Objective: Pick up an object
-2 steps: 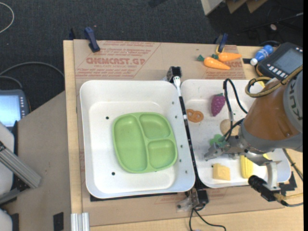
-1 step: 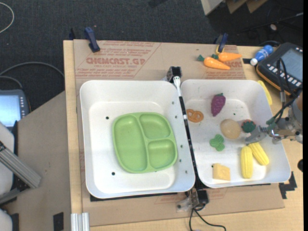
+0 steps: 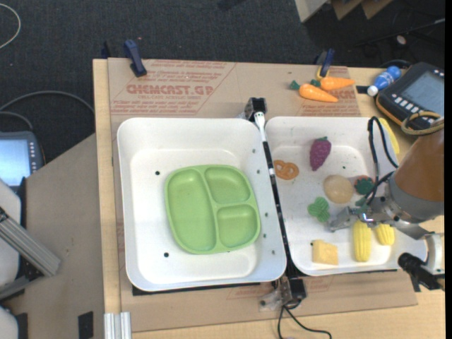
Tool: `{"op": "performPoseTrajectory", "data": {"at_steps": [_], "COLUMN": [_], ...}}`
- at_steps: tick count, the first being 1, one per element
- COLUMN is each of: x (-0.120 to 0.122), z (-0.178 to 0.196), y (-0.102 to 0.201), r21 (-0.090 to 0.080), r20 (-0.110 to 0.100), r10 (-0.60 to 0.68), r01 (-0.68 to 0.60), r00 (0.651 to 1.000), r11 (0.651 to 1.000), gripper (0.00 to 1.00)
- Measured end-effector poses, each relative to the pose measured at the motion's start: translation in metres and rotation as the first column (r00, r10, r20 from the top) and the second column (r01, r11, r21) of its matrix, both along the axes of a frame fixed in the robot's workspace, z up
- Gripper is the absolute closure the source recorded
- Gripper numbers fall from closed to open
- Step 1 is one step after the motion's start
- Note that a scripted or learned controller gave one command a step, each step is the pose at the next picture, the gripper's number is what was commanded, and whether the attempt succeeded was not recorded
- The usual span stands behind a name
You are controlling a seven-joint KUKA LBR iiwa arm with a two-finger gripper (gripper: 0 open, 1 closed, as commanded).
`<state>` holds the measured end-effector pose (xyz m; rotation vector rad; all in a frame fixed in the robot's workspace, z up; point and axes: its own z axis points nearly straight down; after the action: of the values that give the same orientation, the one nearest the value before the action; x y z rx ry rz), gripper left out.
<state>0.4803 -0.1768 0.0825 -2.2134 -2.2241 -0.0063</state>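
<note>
The right bin (image 3: 311,123) holds several toy foods: purple grapes (image 3: 320,152), a brown pretzel (image 3: 285,169), a beige ball (image 3: 338,188), a green broccoli piece (image 3: 318,207), a cheese wedge (image 3: 325,252), a corn cob (image 3: 361,241) and a small yellow piece (image 3: 385,234). My gripper (image 3: 344,219) is low in this bin, just right of the broccoli, below the beige ball and above the corn. The arm's orange band (image 3: 424,175) hides the bin's right side. A teal piece (image 3: 364,185) peeks out beside the arm.
The left bin (image 3: 141,154) holds a green divided plate (image 3: 212,207). Two toy carrots (image 3: 318,90) lie on the bench behind the right bin. A control pendant (image 3: 417,97) sits at the far right, with a black cable (image 3: 374,147) dropping into the right bin.
</note>
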Motion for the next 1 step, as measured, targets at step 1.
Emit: {"op": "performPoseTrajectory", "data": {"at_steps": [1], "x": [-0.0006], "z": [0.0122], "y": [-0.0028], "r21": [-0.006], "r20": [0.002], "r10": [-0.005], "r01": [0.005], "r00": [1.000], "r11": [1.000], "gripper": [1.00]}}
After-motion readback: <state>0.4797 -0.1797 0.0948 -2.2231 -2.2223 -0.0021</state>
